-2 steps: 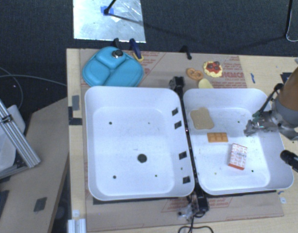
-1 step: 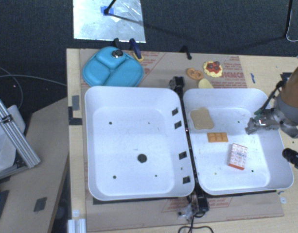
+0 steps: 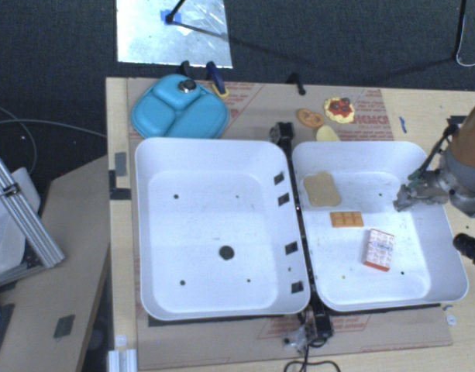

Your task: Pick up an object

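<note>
Nearest to us, toward five o'clock in the right-hand shallow white bin, lies the small flat red-and-white printed packet; we judge it light and fairly stiff, with a possibly slick wrapper, best taken across its two long edges. Just up from it, near the bin's centre, sits the small orange rectangular cracker-like piece, which looks thin, rigid and low to the floor, so fingers would have little edge to bite. Further back, at about eleven o'clock in that bin, rests the tan bread-slice-shaped piece, which we guess is light and perhaps slightly yielding, easiest pinched across its narrower width. At the bin's three o'clock side hovers the grey two-finger gripper, well apart from all three pieces and holding nothing; we cannot tell how far its jaws stand apart. The left-hand shallow white bin sits beside it. Beyond both, at the bench's far edge, lie a blue compartmented plastic dish and small toy foods.
</note>
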You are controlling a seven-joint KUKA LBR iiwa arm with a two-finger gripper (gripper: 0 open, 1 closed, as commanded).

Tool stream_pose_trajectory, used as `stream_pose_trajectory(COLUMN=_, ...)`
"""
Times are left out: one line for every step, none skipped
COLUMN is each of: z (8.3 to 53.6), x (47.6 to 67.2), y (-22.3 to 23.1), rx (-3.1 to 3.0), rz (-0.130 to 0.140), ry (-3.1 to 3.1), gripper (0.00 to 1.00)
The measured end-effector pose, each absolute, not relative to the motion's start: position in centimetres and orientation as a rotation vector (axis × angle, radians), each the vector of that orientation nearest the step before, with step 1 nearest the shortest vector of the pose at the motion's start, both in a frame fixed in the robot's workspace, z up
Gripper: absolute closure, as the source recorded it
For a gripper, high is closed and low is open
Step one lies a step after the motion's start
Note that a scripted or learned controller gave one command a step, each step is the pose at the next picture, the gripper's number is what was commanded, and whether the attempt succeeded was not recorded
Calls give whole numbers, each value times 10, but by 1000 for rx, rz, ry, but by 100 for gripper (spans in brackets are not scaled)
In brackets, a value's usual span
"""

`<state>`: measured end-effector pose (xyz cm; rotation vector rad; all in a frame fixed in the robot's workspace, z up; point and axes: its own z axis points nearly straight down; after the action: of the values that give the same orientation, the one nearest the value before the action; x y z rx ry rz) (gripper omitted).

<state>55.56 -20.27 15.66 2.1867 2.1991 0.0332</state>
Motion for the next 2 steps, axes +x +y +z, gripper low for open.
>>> stream_pose_trajectory(z=142, x=520, y=-132, rx=2216, rz=1, ry=2234, gripper=100)
stream_pose_trajectory(z=104, x=491, y=-182, rx=2215, rz=17, ry=2214, gripper=100)
